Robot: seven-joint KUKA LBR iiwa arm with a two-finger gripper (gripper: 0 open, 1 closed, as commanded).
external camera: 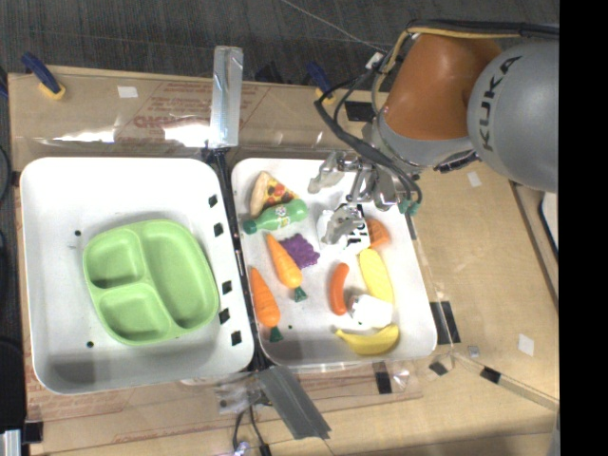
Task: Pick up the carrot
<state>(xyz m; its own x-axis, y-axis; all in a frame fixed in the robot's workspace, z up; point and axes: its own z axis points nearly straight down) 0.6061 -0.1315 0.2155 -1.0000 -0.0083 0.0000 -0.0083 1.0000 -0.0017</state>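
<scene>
The gripper (pixel 344 218) hung over the right bin (pixel 418 283), its opening and grasp indeterminable, while one carrot (pixel 283 261) lay beside the grapes (pixel 302 249), another carrot (pixel 263 296) nearby.

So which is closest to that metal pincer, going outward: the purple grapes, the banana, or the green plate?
From the pincer, in the camera view:
1. Purple grapes, just below-left of it in the right bin.
2. Banana, at that bin's near edge.
3. Green plate, far off in the left bin.
</scene>
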